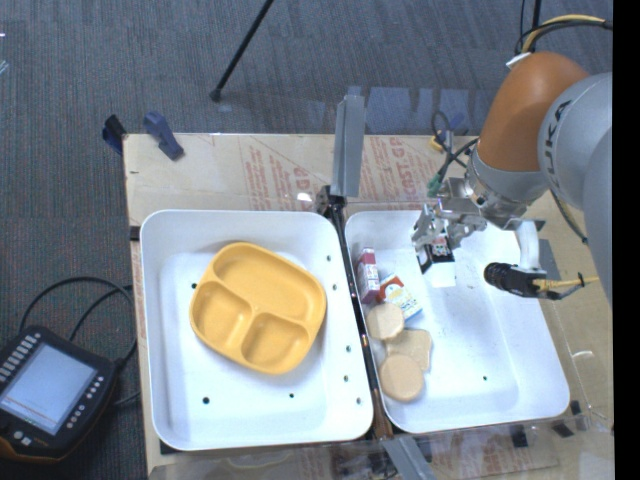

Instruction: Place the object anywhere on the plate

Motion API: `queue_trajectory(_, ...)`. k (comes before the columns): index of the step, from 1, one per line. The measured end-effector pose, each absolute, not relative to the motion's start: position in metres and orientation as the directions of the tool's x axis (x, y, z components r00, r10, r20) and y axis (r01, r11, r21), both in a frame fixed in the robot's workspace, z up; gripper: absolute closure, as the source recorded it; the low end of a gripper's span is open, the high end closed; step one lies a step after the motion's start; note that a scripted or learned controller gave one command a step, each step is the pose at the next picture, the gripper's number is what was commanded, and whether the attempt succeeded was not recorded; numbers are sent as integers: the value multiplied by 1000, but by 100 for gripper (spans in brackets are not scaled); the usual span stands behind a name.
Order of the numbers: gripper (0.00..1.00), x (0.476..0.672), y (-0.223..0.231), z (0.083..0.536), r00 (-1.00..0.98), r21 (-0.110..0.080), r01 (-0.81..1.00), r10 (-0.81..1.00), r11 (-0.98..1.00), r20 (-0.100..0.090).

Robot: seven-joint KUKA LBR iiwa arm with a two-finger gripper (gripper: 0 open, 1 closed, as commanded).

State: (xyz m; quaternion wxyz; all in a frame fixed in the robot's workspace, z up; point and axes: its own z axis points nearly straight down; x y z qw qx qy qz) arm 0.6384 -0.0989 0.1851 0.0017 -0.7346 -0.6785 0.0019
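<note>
A yellow plate [258, 306] with three compartments lies in the left white bin [165, 388]. Nothing rests on it. My gripper [437, 251] hangs over the upper middle of the right bin [500, 368], well to the right of the plate. Just left of and below it, along the bin's left wall, sits a cluster of objects: a dark red packet [368, 270], a small colourful box [401, 296] and three tan round pieces [385, 321] [413, 346] [401, 376]. The gripper stands apart from all of them.
The two bins meet at a raised divider [350, 298] between plate and objects. A grey upright post [348, 148] stands behind the bins. A black cable plug [508, 277] juts from the arm over the right bin. A pendant [45, 388] lies at the lower left.
</note>
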Motion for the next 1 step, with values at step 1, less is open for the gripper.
queue_trajectory(1,100,644,-15,186,-100,-4,995,995,100,1)
